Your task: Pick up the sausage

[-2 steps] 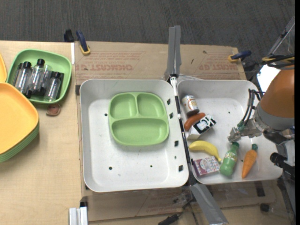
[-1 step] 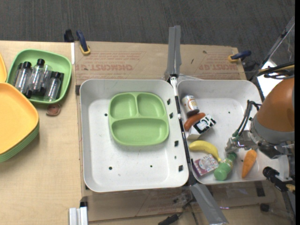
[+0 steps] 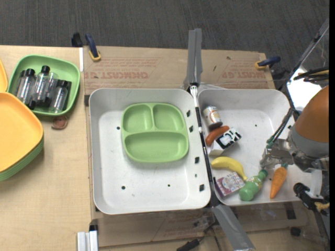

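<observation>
Bench [image 3: 47, 203], 2 white bins [image 3: 104, 156] (side by side)

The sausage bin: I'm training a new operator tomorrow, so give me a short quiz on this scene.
1. True or false: the sausage lies on the green plate.
2. Which lies nearest the gripper? A) can B) carrot C) sausage
3. Fill in: the banana lies in the ____ bin.

Key: 1 false, it lies in the right bin beside the can. 2 B. 3 right.
</observation>
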Robot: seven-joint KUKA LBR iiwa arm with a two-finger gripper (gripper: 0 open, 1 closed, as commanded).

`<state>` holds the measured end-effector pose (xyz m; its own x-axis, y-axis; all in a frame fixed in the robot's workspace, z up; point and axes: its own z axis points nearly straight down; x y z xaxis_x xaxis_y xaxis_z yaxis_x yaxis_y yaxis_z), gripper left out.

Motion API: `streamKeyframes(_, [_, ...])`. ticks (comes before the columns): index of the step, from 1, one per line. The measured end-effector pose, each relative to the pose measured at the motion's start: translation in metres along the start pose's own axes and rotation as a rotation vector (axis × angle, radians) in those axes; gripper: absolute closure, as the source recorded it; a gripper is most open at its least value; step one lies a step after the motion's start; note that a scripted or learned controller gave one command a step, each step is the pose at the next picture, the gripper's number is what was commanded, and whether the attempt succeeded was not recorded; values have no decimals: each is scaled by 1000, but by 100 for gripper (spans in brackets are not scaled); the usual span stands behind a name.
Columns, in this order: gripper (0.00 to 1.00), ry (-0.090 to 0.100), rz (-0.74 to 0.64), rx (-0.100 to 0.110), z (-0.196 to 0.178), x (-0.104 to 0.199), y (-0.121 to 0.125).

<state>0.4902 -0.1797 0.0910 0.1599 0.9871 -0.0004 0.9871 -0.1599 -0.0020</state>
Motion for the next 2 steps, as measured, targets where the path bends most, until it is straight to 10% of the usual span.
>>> streamKeyframes(1, [100,1,-149,1,0,48,-14])
streamKeyframes(2, [100,-1,167,1,0,1,0])
